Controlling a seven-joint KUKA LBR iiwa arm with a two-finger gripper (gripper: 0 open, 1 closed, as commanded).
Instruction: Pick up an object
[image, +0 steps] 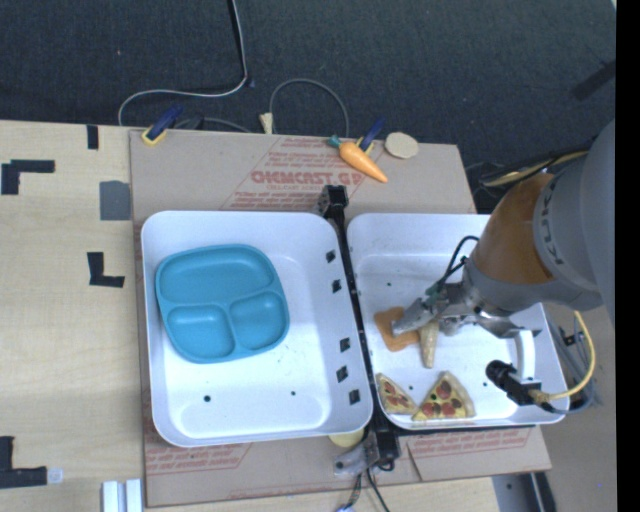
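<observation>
The right bin (400, 240) holds an orange-brown toast-like piece (391, 333), a pale elongated piece (429, 345) and two pizza slices (396, 396) (445, 399) by its front wall. My gripper (418, 318) is down in the right bin, its tip lying over the top edge of the toast-like piece and just above the pale piece. The grey arm with its orange band (515, 250) comes in from the right. Nothing is visibly lifted off the bin floor.
The left bin (180, 410) holds a blue divided plate (221, 302). A black divider with clips (345, 300) runs between the bins. Behind the bins on the cardboard lie a toy carrot (362, 161) and a tan round piece (402, 146). Cables trail at the back.
</observation>
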